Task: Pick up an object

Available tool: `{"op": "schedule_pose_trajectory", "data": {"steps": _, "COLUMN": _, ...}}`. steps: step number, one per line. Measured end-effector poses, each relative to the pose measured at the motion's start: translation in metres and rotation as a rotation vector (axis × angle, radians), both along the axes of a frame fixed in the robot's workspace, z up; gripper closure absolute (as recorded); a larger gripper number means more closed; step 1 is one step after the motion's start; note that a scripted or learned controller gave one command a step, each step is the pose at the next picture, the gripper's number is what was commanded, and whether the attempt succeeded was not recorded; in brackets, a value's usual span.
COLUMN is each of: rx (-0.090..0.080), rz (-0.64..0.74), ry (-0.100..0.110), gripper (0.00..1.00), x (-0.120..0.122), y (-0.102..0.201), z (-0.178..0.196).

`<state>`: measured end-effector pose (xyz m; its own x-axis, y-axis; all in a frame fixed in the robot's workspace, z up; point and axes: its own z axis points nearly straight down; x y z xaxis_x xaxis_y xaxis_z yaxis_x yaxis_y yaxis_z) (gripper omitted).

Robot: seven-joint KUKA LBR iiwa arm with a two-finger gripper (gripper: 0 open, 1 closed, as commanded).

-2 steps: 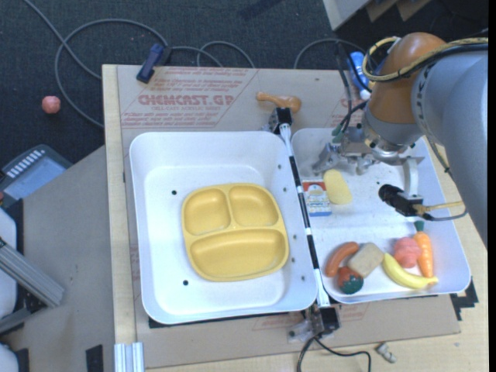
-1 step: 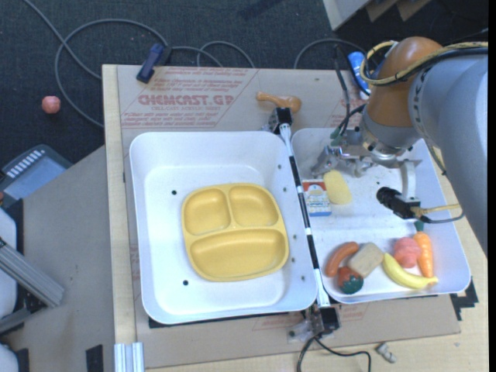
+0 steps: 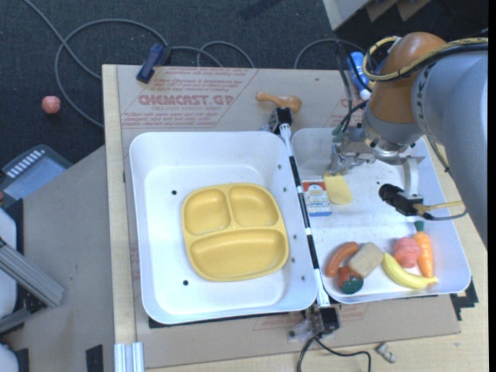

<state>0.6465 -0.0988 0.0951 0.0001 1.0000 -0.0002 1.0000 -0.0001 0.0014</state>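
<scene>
Pale yellow wedge [image 3: 338,189] lies in the right bin [image 3: 364,219], left-middle part, and looks to be resting on the bin floor. It sits just right of a small carton [image 3: 314,198], which stands by the bin's left wall; wedge and carton are touching or nearly so.

The gripper [image 3: 343,163] is right at the wedge's far edge, pointing down. Whether it touches the wedge is not clear, and the state of the jaws cannot be told from this angle. The arm [image 3: 457,99] reaches in from the right, grey, with the orange band [image 3: 404,76] above the wrist on the far side of the bin.

The rest of the right bin's load is at the near end, well apart from the wedge:
- a sausage [image 3: 342,257] touching a bread slice [image 3: 366,260]
- a green piece [image 3: 351,284] just near of the bread slice
- a banana [image 3: 407,274] to the right
- a pink fruit [image 3: 407,250] and a carrot [image 3: 424,254] side by side at the banana's far side

Left bin [image 3: 159,246] holds a yellow divided plate [image 3: 232,231] with three compartments, roughly centred and flat.

Both bins sit on a printed board [image 3: 194,99]. On the board there is a brown object [image 3: 279,99] just far of the seam between the bins, and a blue clip [image 3: 151,62] at the far-left corner. A small pink ball [image 3: 50,104] lies on the dark floor, far left.
</scene>
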Motion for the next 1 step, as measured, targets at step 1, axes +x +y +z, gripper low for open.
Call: {"op": "schedule_pose_trajectory", "data": {"steps": 1, "rx": 0.0, "rz": 0.0, "ry": 0.001, "gripper": 0.0, "x": -0.0002, "y": 0.0, "z": -0.0003}}
